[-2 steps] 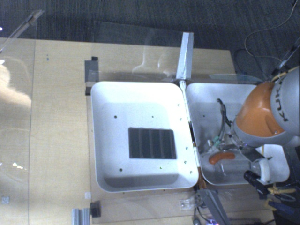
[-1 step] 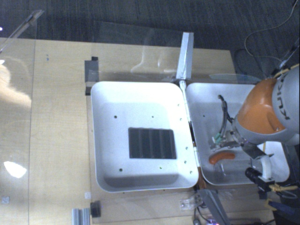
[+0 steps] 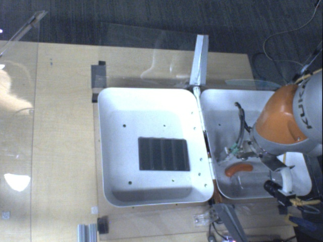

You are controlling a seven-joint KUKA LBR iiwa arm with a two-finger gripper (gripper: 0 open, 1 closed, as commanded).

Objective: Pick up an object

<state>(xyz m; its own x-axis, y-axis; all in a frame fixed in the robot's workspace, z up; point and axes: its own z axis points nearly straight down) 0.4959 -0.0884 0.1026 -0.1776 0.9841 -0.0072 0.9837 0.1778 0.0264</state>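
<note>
Single fixed camera above bench (image 3: 55,150), slanted downward, both white bins (image 3: 108,135) framed.

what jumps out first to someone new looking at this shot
The arm's orange band stands out, hanging over the right bin. Below it an orange sausage-shaped object lies on that bin's floor. The left bin holds a dark ribbed rectangular pad near its middle.

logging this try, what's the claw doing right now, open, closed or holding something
Claw: cannot be told. It sits low in the right bin, just above the orange sausage-shaped object, which lies on the bin floor.
</note>
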